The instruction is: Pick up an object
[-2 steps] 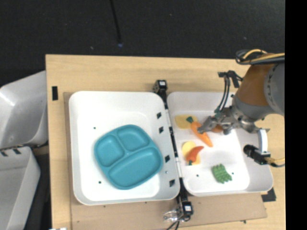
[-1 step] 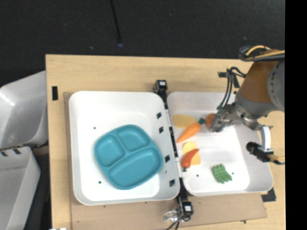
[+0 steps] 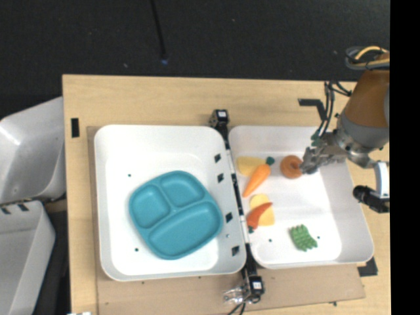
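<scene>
One small round orange fruit (image 3: 291, 166) in right bin (image 3: 341, 241), touching gripper (image 3: 310, 162) on its left; grip state cannot tell. Carrot (image 3: 256, 178) and yellow piece (image 3: 247, 165) farther left. Red-yellow piece (image 3: 260, 213), green piece (image 3: 302, 237) below. Blue divided plate (image 3: 174, 213) in left bin (image 3: 111, 254), well apart. No legible writing.

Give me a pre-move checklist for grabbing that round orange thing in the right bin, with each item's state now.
1. Gripper beside the round orange thing: ok, just to its right.
2. Thing between the fingers: cannot tell.
3. Thing apart from the carrot: ok, a gap shows.
4. Thing inside the right bin, off the walls: ok.
5. Green piece out of the way: ok, near the front of the bin.
6. Blue tray out of the way: ok, in the left bin.
</scene>
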Motion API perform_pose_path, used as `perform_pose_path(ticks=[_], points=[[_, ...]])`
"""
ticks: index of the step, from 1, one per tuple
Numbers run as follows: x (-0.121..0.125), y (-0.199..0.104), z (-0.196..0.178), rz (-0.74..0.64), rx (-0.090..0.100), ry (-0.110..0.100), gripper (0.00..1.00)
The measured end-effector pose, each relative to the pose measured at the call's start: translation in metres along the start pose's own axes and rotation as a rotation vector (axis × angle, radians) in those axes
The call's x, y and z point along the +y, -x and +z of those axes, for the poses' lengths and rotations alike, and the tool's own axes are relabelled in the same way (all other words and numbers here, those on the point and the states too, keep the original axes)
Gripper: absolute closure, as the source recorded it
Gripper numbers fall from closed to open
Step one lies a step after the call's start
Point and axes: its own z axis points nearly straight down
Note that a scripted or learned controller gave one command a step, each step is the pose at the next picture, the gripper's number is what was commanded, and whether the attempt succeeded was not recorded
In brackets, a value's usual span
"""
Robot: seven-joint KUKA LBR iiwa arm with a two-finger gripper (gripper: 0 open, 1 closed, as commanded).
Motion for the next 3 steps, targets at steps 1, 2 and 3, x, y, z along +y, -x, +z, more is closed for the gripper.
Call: perform_pose_path(ticks=[1,2,3], points=[[0.001,0.002,-0.052,-0.009,0.000,0.001,1.00],[0.003,-0.049,-0.050,-0.011,0.002,-0.003,1.00],[0.013,-0.091,-0.060,-0.012,0.003,-0.003,1.00]])
